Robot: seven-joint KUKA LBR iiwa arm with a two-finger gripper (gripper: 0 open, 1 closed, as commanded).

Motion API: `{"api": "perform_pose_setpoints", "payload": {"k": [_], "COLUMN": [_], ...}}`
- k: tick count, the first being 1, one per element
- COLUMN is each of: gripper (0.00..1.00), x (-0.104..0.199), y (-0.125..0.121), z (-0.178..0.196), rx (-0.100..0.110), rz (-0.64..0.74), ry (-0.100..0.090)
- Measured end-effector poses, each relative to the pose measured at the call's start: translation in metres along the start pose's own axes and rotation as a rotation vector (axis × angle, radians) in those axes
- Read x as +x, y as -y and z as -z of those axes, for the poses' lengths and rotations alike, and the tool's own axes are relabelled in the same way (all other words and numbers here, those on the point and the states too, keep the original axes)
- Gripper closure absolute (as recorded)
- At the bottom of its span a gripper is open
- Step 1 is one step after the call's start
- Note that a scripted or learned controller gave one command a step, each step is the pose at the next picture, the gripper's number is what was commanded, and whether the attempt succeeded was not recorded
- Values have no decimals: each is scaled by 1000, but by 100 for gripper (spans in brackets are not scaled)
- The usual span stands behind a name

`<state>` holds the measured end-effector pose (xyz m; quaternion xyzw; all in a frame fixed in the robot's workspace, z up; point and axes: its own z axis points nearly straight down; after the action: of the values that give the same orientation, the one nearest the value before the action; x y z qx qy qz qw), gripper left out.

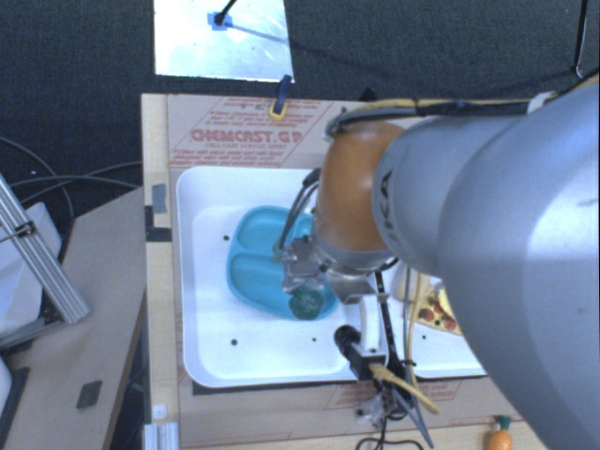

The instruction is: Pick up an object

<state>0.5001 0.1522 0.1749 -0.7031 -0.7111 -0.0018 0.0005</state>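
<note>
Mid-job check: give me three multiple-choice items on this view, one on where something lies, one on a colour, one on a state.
1. The blue tray lies in:
A. the left bin
B. the right bin
C. the bench outside both bins

2. The band above the arm's wrist is:
A. green
B. orange
C. black

3. The gripper is:
A. raised high above the bins
B. parked outside the bins
C. down at the tray's right edge

Answers: 1 A, white bin floor surrounds the tray. 2 B, it shows orange against grey. 3 C, the gripper overlaps that edge.
</note>
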Motion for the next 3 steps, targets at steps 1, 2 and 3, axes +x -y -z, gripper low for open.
{"api": "perform_pose_setpoints", "payload": {"k": [1, 2, 3], "gripper": [100, 100, 100], "x": [-41, -52, -15], "y": [-57, -29, -33], "z": [-4, 103, 101], "rx": [-3, -9, -2], "rz": [-13, -8, -5], "ry": [4, 0, 2]}}
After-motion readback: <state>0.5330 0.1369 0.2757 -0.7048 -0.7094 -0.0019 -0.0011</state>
